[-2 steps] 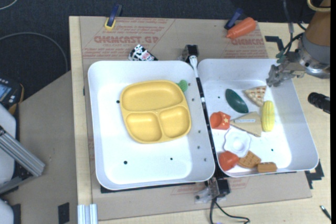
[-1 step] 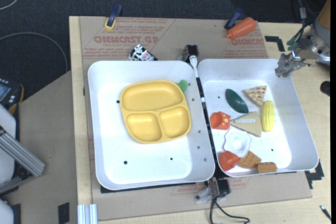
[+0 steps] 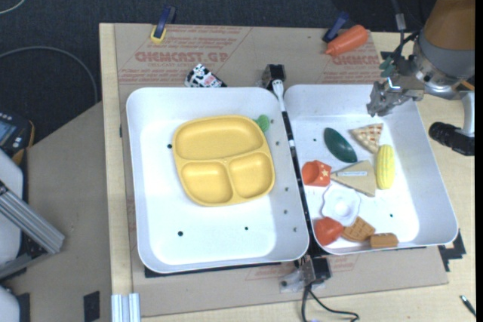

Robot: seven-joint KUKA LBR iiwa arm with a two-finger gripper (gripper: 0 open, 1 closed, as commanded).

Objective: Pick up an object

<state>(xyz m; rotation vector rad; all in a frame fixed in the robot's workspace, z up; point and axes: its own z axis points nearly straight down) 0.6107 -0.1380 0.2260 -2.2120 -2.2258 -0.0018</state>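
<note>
Fingers (image 3: 385,103) are seen above the far corner of the right bin (image 3: 430,185); whether spread or pressed together cannot be told, and nothing is seen between them. A toast slice (image 3: 367,136) lies just below them, likely targeted, beside the corn cob (image 3: 385,166).

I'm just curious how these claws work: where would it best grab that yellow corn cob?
Probably across the middle of the corn cob, coming straight down from above. It lies flat, long and narrow, so the gripper can close on its long sides; the cheese wedge crowds its left.
</note>
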